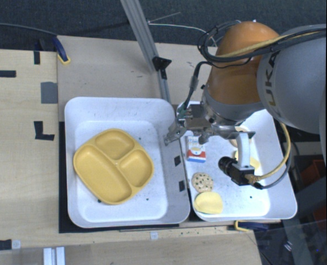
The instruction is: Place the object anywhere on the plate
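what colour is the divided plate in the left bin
Yellow all over, a plain mustard shade with no pattern. The plate shows well in the camera view, lying in the left bin.

Wooden bench against dark carpet

A pale wooden bench top (20,164) carries black tape marks (39,130) and a grey patch (49,91). Beyond its far edge lies dark carpet (69,7), crossed by a thin cable (20,27) and a slanting metal rail (144,35).

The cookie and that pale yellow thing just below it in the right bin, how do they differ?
The cookie is tan with dark specks; the yellow thing is plain pale yellow. The cookie is smaller and round, the yellow thing larger and more oval. Both lie loose in the right bin, near its left wall.
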`<act>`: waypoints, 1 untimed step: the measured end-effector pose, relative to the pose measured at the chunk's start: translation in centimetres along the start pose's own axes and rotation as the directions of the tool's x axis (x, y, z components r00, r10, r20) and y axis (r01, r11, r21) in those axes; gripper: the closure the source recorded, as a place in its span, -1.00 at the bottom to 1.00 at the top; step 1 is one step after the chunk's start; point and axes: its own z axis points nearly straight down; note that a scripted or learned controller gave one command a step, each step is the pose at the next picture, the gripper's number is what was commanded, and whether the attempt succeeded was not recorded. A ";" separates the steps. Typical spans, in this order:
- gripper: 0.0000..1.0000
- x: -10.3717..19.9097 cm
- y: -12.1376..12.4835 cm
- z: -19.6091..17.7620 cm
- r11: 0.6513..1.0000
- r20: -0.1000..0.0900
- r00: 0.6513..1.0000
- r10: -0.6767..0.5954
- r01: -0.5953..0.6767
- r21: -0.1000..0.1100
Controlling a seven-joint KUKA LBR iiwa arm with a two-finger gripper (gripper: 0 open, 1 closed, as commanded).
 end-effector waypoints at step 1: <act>-1.00 9.9 2.4 -9.7 1.000 -0.002 1.000 -0.003 0.003 -0.006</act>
